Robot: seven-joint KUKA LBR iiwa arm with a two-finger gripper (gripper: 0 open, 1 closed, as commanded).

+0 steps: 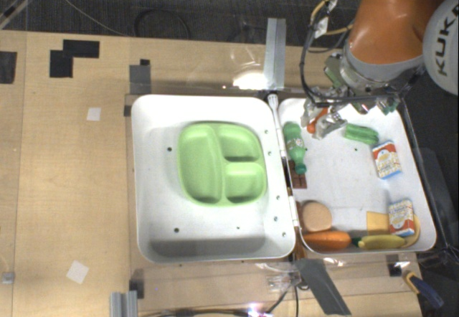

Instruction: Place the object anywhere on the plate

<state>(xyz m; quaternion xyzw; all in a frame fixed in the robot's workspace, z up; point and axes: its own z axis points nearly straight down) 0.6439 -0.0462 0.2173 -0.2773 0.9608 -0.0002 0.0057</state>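
Arm (391, 18) enters from the right, its upper part cut off by the frame edge; jaws (324, 124) hang over the far left of the right bin (423, 186), partly masked by cables and wrist hardware, so their state cannot be told. Something small and orange-red sits at the jaws (too blurred to identify). Green plate (219, 163), three compartments, lies in the left bin (154, 186). Right bin holds a green bottle (293, 145), long axis running near-to-far along the left wall, a green pickle (361, 134) lying slantwise, two cartons (386, 159), bun (316, 216), carrot (328, 239), banana (384, 242).
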